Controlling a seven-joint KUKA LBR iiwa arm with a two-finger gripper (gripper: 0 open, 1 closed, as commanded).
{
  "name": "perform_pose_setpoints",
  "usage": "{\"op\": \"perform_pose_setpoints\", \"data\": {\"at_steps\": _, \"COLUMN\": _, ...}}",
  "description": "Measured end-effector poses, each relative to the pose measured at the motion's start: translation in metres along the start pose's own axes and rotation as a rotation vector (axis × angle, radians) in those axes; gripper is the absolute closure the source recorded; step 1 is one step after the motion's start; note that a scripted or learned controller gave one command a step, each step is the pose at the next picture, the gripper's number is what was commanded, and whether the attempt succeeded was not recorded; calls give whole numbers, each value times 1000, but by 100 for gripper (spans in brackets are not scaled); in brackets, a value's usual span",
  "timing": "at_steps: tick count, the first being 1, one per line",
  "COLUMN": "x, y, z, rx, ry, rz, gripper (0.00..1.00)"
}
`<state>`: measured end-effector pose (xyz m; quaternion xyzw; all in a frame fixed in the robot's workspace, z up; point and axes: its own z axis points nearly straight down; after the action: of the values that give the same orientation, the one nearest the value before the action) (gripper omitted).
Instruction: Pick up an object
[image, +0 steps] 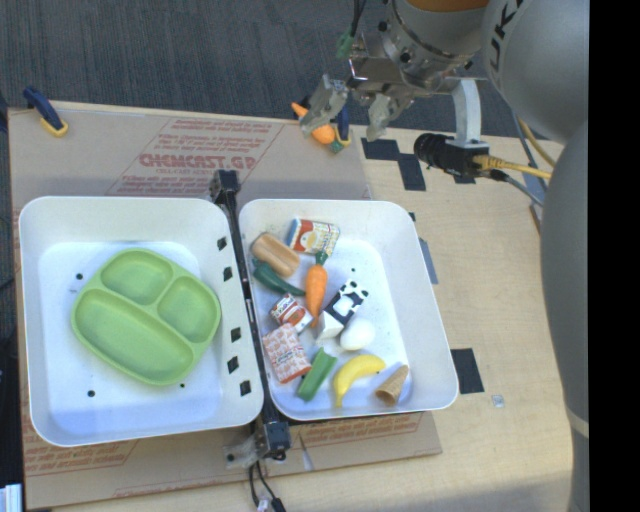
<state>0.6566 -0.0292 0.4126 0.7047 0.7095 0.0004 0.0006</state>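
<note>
The grey arm's gripper (351, 118) hangs over the far edge of the bench, beyond the far rim of the right bin (425, 300), its two fingers (381, 112) standing apart. A small orange item (322, 133) lies on the cardboard sheet (200, 150) just beside the finger on the left; whether the two touch cannot be told.

The toy foods to be picked all lie in the right bin, well apart from the gripper. At the far end a small printed carton (315, 237) rests beside a brown bread roll (274, 252). A carrot (316, 289) points toward the near side in the middle of the pile, with a dark green piece (277, 279) at its left. A black-and-white carton (346, 302) stands right of the carrot, and a white egg (357, 335) lies against its near side. Two red-and-white packets (285, 352) lie along the bin's left wall. At the near end, from left to right, are a green vegetable (318, 375), a banana (355, 373) and an ice-cream cone (392, 382).

The left bin (40, 300) holds a green divided plate (147, 315), lying flat in its middle. A blue-and-yellow clamp (46, 112) grips the cardboard's far left corner.
</note>
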Motion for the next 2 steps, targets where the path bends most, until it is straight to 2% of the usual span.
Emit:
{"op": "perform_pose_setpoints", "data": {"at_steps": 1, "x": 49, "y": -29, "z": -8, "rx": 2, "ry": 1, "rz": 0, "gripper": 0}}
{"op": "perform_pose_setpoints", "data": {"at_steps": 2, "x": 7, "y": -123, "z": 43, "rx": 1, "ry": -2, "rz": 1, "gripper": 0}}
